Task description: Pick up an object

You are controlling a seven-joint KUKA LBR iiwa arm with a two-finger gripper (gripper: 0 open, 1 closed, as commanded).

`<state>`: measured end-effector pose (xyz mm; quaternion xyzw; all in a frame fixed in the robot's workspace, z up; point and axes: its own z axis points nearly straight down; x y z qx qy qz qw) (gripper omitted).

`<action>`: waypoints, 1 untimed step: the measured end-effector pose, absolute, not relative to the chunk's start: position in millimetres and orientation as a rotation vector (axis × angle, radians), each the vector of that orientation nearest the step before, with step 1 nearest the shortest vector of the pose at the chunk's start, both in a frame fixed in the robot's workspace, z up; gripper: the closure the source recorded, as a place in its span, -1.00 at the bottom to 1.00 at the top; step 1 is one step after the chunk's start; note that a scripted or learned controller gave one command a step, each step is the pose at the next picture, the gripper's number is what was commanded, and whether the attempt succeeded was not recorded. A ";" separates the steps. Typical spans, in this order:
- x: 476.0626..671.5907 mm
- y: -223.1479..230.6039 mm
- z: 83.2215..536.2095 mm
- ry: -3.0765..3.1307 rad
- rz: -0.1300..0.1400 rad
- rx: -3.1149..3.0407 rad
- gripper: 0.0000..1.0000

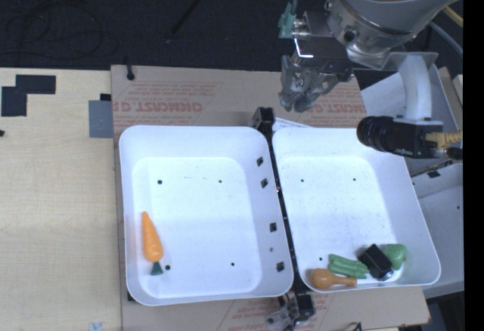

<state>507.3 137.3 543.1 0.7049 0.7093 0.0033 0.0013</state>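
Clearly sitting alone in the left bin [193, 142], near its front-left corner: a small orange carrot [151, 239] with a green stub, lying flat on the white floor, well apart from the walls. Probably being light, stiff plastic, smooth and a little slippery; best gripping across the thick orange middle, not the tapering tip. Crowding the front-right corner of the right bin [393, 171]: a green pod-like piece [348, 266], a black block [376, 261], a rounder green piece [394, 253] and a tan pear-shaped piece [330, 279], touching or overlapping, so looking harder to take singly. Hanging high above the back edge of the bins, over the cardboard on the counter [53, 193]: the pincer [302, 99], touching nothing and carrying nothing visible. Being blurred and dark at the tip, so cannot tell whether released or clenched.
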 end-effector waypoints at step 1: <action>476.3 109.7 365.3 2.227 -0.031 2.232 1.00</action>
